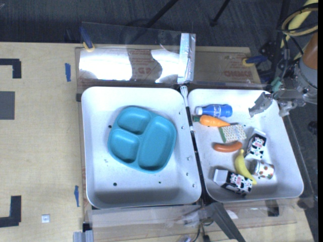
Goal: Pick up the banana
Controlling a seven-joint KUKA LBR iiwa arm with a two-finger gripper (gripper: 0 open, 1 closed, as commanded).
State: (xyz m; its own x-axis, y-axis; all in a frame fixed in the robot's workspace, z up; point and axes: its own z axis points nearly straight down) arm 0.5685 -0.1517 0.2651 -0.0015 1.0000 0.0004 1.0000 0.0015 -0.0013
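Note:
The yellow banana [243,166] lies in the right bin [290,150], near its front, pointing from upper left to lower right. A black-and-white carton [233,179] touches its lower end and a cow-patterned mug [256,146] stands just to its right. My gripper [263,104] hangs at the bin's far right corner, well behind the banana and apart from it, with nothing seen between its fingers.
The right bin also holds a blue bottle [214,110], an orange carrot [214,121], a sausage [226,146], a speckled sponge [232,132] and a small round toy [266,171]. The left bin [96,180] holds a blue divided plate [142,137].

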